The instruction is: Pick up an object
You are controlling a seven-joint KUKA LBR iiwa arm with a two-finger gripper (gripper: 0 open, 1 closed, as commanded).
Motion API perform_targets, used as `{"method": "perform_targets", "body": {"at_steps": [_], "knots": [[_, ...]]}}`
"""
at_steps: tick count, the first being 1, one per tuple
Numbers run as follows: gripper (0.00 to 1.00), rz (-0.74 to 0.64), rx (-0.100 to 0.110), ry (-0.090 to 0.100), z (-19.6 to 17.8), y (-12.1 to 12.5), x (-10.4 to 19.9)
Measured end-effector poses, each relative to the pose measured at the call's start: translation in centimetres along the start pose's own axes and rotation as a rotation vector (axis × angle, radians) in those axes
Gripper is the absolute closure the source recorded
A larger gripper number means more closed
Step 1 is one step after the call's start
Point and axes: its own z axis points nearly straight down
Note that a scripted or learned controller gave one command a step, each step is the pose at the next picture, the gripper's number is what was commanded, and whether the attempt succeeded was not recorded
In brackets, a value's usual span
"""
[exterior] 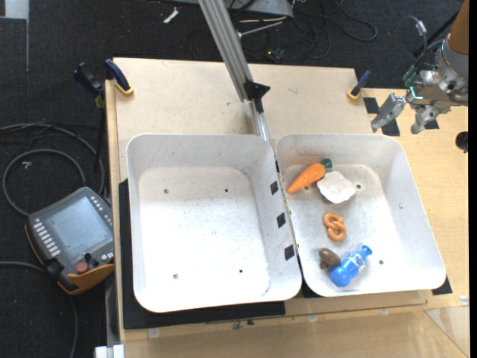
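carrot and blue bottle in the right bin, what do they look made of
The carrot looks like moulded plastic or rubber: flat, even orange with a green tip and a matte finish. The blue bottle looks like translucent plastic: its upper half is paler and it shows small bright highlights. Neither can be told for sure.

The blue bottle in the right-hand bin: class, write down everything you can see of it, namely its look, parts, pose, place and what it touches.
The blue bottle is small, of clear blue plastic by its look, with a paler, see-through neck end pointing up and to the right. It lies on its side, slanted, on the floor of the right bin, near that bin's front edge. Its lower left end lies against or very near a small brown object. The pretzel lies apart, just behind it. The tool hangs well away, beyond the bin's far right corner.
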Motion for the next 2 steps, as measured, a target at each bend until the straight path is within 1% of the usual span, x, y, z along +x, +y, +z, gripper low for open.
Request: {"method": "perform_targets", "body": {"at_steps": [1,2], "knots": [[0.00,-0.001,-0.004,-0.002,-0.3,0.1,0.0],[0.00,-0.001,0.000,0.000,4.2,-0.1,0.6]]}}
